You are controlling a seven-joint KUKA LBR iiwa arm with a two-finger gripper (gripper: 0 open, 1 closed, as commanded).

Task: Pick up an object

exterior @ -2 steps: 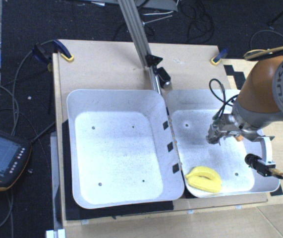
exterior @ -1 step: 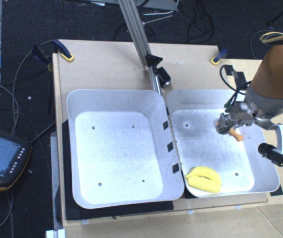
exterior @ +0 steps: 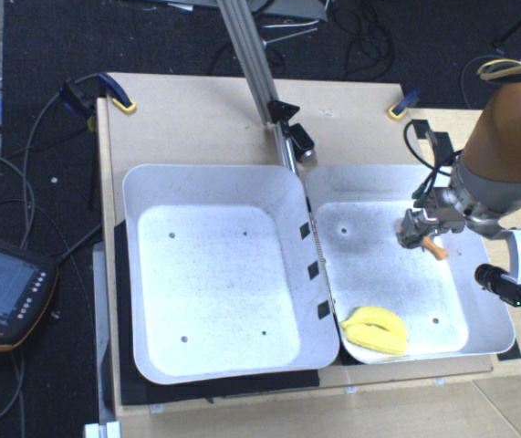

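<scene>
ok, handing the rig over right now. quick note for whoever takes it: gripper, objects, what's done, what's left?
Gripper: low over the right bin, upper right part. Cannot tell whether it grips anything.
Small orange object: right at the gripper's lower edge; touching or just beside it, cannot tell.
Yellow object: lying in the right bin's near left corner, apart from the gripper.
Left bin: no arm over it.
Done: arm is down in the right bin by the orange object.
Left: confirm a grasp, then lift. No pick is visibly confirmed yet.
</scene>
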